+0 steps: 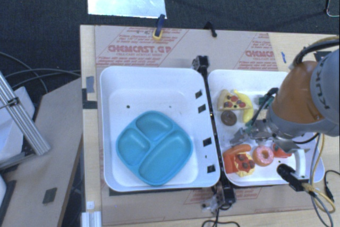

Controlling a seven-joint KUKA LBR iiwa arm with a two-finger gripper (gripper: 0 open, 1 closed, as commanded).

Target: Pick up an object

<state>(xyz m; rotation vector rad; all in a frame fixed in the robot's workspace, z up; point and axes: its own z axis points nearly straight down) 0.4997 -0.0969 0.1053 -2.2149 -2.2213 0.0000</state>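
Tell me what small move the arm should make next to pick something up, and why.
Probably a short descent straight down. The gripper sits over the right white bin, just above the orange pizza-slice toy and beside the pink ring doughnut, with nothing seen between its fingers, so no object is picked yet.

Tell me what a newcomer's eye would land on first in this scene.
First, the bright blue divided plate, lying alone in the left bin. Next, the grey arm with its orange band, reaching in from the right over the right bin. Beneath it sits a cluster of toy food: a pizza slice, a brown cookie and a pink donut.
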